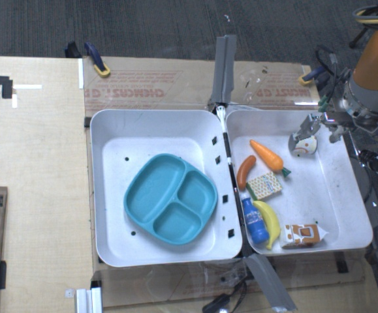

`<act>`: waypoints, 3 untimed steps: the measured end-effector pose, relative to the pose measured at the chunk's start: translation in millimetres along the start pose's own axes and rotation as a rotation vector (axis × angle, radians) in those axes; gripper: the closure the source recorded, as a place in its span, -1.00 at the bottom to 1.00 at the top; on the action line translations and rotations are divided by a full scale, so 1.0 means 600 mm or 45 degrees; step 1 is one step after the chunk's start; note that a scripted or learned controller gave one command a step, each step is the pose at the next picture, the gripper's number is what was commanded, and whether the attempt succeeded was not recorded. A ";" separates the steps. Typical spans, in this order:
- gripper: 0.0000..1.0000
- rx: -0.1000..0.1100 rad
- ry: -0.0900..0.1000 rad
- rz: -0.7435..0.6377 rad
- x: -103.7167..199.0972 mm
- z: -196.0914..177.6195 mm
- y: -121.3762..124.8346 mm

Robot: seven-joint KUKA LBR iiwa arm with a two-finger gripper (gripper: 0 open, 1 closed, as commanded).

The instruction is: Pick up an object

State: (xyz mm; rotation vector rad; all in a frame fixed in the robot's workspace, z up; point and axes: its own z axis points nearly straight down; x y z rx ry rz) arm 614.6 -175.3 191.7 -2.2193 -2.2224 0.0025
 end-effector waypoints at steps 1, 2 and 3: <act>-1.00 -0.002 0.000 -0.338 0.059 0.167 -0.025; -1.00 -0.002 -0.001 -0.385 -0.014 0.146 -0.085; -1.00 -0.002 0.000 -0.175 0.070 0.167 -0.043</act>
